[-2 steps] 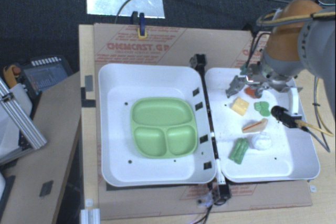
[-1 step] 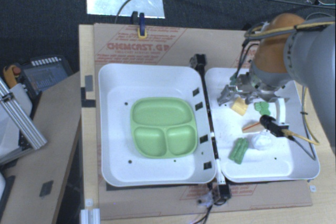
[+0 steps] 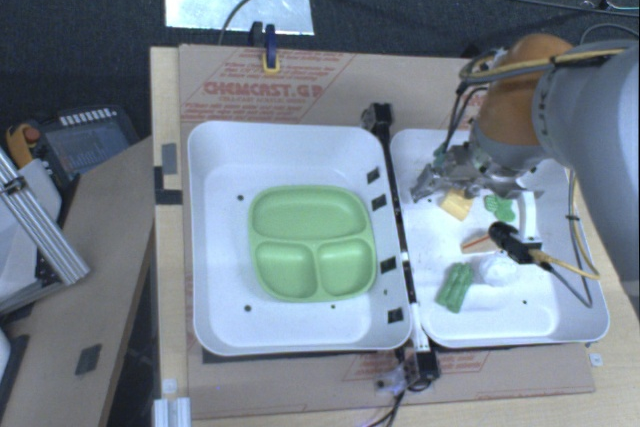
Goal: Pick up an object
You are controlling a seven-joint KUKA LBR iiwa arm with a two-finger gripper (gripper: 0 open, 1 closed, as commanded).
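My gripper (image 3: 440,183) is low in the right bin (image 3: 570,320), near its upper left corner. A small yellow block (image 3: 456,206) lies just below and to the right of the gripper, close to it or touching it. A small green piece (image 3: 499,207) lies to the right of the yellow block. Lower down lie an orange stick (image 3: 475,241), a white lump (image 3: 497,268) and a ridged green piece (image 3: 454,287). Nothing is visibly held.
The left bin (image 3: 215,215) holds a pale green divided plate (image 3: 309,241). A black divider with clips (image 3: 388,205) runs between the two bins. The grey arm with its orange band (image 3: 515,105) covers the right bin's upper right part.
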